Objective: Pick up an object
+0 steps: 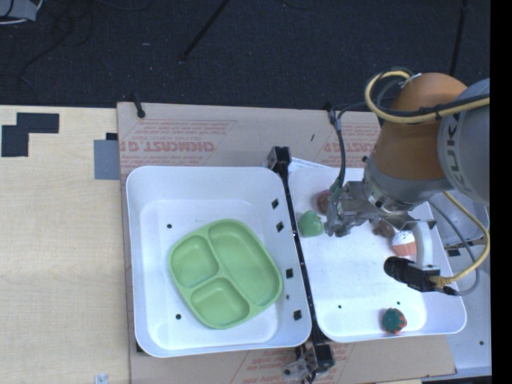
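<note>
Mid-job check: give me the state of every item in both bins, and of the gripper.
Green divided plate: flat in the left bin, right way up.
Pale green piece: in the right bin, by the divider, beside the gripper.
Teal round item: near the right bin's front edge, apart from the gripper.
Gripper: low in the right bin; grasp unclear.

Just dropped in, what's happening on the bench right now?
The arm is reaching into the right bin from the right, its gripper low near the far left corner, beside a green object. Nothing is visibly held. A small teal object lies near that bin's front. The left bin holds a green divided plate.
</note>
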`<state>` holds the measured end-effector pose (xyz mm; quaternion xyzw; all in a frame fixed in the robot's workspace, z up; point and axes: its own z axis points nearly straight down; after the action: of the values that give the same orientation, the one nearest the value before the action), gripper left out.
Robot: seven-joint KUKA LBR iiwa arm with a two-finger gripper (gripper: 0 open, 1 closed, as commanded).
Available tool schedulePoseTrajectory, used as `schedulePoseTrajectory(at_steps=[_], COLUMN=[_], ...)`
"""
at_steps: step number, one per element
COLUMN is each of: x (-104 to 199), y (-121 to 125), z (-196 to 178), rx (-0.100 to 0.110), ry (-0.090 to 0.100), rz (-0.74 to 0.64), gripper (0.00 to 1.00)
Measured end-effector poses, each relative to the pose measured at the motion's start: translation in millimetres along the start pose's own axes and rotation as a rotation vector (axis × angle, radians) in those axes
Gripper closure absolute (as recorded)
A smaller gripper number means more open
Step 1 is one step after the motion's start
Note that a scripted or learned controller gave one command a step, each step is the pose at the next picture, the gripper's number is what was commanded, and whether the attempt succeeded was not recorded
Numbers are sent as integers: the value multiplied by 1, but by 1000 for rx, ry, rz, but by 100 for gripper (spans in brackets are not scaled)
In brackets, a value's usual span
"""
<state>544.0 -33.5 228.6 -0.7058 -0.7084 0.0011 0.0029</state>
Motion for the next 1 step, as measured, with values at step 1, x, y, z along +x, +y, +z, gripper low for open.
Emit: schedulePoseTrajectory(at_steps=[1], x=[47], y=[-5], z=[-2], rx=[-1], ry=[0], rz=[0], gripper=[100])
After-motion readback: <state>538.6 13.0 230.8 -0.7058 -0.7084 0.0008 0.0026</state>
